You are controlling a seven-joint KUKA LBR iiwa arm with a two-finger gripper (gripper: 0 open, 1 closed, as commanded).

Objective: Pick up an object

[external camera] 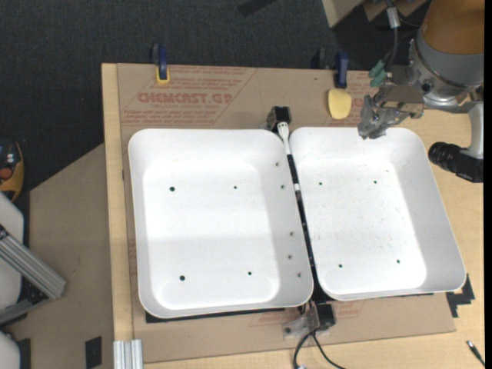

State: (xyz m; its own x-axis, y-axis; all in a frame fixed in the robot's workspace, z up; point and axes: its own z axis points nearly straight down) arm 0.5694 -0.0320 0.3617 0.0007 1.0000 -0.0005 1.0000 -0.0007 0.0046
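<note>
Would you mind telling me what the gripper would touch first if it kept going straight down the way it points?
Probably the far rim of the right bin: the gripper hangs just over that edge. Depth is hard to judge, so it might land just inside, on the bin's floor.

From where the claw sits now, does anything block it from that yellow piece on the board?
Nothing visible does. The claw sits over the right bin's far rim; the yellow piece lies on bare board just left of it.

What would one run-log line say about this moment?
gripper: above right bin's far rim | grasp: none seen | yellow object: on board behind bins | left bin: untouched
</note>
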